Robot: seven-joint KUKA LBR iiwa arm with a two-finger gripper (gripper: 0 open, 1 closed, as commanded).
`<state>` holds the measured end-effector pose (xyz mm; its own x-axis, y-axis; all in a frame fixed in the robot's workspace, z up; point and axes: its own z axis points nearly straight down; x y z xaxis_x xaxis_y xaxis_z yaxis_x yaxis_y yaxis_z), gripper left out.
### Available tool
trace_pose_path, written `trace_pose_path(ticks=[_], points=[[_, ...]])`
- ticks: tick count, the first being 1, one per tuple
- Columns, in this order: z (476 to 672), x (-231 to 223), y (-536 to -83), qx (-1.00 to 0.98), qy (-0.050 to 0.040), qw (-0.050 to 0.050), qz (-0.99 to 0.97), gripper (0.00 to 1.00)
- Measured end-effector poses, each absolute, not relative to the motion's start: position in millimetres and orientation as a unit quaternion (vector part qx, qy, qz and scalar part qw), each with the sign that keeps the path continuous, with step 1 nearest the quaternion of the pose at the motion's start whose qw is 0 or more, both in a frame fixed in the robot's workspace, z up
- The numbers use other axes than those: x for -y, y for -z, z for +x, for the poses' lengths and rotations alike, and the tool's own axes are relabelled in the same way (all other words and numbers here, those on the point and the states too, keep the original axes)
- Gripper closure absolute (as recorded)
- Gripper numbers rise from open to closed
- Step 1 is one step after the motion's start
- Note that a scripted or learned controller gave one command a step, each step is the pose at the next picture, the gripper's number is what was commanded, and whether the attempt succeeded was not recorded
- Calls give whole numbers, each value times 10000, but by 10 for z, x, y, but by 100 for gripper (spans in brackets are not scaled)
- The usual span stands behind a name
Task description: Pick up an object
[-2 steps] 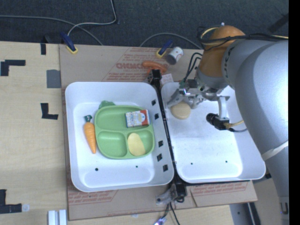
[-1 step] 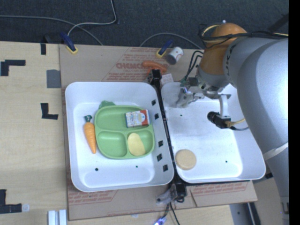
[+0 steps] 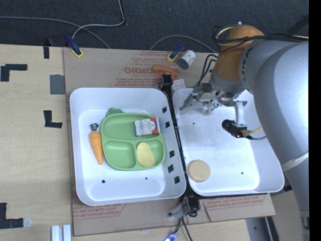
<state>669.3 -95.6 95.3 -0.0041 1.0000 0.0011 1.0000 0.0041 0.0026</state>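
well below the hand (image 3: 200,104), a tan round cookie (image 3: 198,170)

A round tan cookie-like disc (image 3: 198,170) is lying flat in the right bin, well apart from the gripper fingers (image 3: 189,102), possibly a toy.

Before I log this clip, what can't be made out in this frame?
- End effector: open or shut unclear, small and cluttered, camera view.
- Small printed carton on the green divided plastic tray: label too small to read.
- Grey arm: cut off by the right edge.
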Motion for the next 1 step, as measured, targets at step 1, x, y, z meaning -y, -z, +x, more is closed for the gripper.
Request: trace_pose_path(ticks=[1], points=[[6686, 954, -854, -7077, 1, 2, 7065, 0]])
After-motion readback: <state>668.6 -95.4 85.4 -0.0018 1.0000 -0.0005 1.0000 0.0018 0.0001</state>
